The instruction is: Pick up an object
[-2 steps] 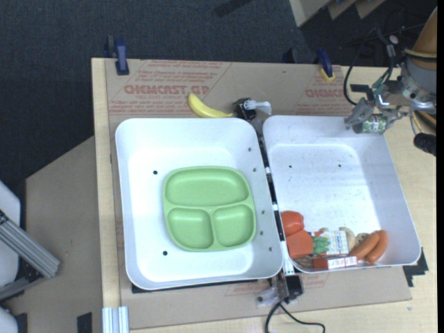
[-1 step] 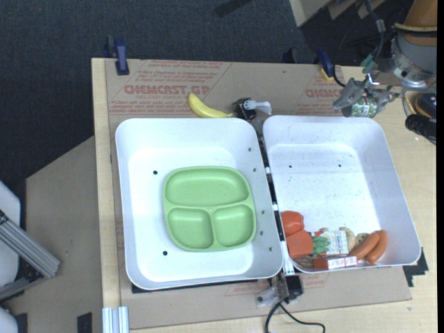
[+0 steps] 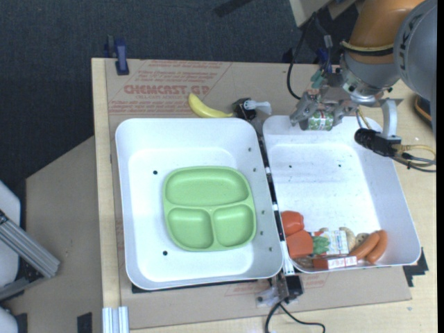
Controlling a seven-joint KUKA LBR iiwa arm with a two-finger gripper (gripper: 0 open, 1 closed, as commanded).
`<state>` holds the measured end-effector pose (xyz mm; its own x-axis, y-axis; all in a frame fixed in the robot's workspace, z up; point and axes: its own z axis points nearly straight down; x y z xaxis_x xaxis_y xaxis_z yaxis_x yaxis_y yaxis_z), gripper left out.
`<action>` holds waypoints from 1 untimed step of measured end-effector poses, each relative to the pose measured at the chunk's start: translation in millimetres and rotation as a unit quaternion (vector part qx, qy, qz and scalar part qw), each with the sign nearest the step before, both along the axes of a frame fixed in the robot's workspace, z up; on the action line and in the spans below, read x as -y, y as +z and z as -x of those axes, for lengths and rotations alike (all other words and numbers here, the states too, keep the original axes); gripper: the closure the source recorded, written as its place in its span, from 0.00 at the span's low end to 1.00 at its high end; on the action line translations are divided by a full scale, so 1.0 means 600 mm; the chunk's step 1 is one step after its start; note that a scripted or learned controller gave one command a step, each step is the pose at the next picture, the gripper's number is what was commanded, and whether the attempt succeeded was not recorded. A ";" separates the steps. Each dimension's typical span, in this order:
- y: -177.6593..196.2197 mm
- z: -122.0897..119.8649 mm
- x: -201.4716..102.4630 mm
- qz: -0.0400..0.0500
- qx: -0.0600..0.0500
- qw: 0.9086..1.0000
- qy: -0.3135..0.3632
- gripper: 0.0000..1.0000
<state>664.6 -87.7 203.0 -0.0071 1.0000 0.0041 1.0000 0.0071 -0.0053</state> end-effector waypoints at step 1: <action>0.005 -0.002 0.129 0.004 0.004 1.000 -0.007 0.00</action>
<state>666.0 -165.2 206.0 0.0060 1.0000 -0.0039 1.0000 -0.0060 0.0026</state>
